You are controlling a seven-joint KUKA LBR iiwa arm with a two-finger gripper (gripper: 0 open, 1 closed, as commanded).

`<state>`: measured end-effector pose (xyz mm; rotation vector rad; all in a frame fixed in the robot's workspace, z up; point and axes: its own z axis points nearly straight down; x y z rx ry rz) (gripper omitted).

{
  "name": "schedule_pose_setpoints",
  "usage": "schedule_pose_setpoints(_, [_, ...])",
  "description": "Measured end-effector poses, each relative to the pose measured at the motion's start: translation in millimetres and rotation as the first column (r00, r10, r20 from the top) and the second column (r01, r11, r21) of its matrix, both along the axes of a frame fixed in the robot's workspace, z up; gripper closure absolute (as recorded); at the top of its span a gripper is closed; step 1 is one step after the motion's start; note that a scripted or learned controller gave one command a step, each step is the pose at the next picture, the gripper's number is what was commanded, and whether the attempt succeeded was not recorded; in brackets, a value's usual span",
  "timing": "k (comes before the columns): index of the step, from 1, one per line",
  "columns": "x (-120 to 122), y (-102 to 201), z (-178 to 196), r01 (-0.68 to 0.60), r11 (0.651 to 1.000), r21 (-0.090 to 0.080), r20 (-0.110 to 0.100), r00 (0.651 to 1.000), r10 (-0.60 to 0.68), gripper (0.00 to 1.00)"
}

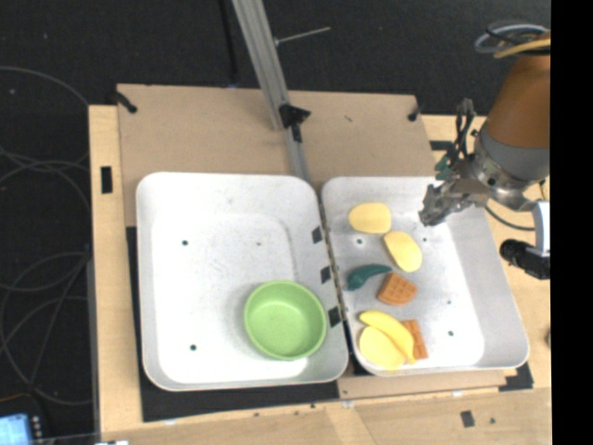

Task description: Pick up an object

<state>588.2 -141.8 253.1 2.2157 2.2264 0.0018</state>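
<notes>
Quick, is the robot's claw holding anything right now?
Gripper: nothing visibly in it, above the right bin; open or shut cannot be told.

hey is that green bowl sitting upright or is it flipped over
Upright. The green bowl shows its open hollow and rim facing up, resting on the floor of the left bin.

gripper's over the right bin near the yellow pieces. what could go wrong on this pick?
1. The gripper hangs above the right bin between two yellow pieces; a straight descent may land between them and grasp nothing.
2. The items lie flat, so the fingers may slide over them or shove them aside.
3. At the near end, yellow pieces overlap an orange piece; a grab there could lift two or drop one.
</notes>
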Motion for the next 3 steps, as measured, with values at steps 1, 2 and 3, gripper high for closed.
schedule_pose_setpoints(1, [-17, 49, 1, -0.001, 1.0, 0.0, 0.0, 1.0, 0.001, 1.0])
schedule_pose_setpoints(2, [-30, 95, 2, -0.002, 1.0, 0.001, -0.001, 1.0, 0.002, 1.0])
schedule_pose_setpoints(3, [-32, 144, 10, 0.0, 1.0, 0.002, 0.001, 1.0, 0.0, 1.0])
